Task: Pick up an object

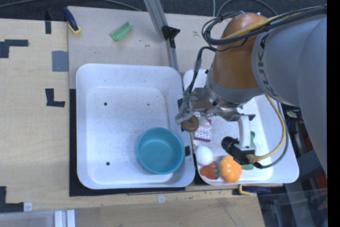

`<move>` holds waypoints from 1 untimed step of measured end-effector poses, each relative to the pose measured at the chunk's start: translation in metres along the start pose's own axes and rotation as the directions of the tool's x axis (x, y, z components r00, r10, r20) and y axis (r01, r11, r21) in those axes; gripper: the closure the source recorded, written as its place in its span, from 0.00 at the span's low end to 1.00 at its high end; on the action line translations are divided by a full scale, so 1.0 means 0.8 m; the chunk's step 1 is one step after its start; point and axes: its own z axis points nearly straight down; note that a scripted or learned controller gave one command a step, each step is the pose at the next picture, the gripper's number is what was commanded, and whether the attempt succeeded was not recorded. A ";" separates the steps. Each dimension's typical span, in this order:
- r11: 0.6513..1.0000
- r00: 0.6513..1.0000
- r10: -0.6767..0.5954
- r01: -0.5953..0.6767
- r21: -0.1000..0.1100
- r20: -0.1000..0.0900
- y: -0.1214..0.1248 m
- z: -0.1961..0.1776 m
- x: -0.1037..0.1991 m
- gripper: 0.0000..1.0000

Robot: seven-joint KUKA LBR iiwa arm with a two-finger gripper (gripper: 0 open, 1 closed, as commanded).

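Egg point(204, 155), white, smooth and likely light but slippery, lying in the right bin point(287, 167) near its left wall, best taken across its narrow middle. Gripper point(187, 117) low over the divide between bins; whether open or shut, cannot tell. Crowding close: orange pumpkin-like toy point(230, 168), red piece point(210, 170), small carton point(203, 131); blue bowl point(160, 150) in left bin point(106, 82).

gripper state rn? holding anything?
end effector: cannot be told; it sits low over the left edge of the right bin, and no object is visibly between its fingers.
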 end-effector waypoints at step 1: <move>1.000 1.000 -0.001 0.001 0.000 -0.001 0.009 0.014 0.073 1.00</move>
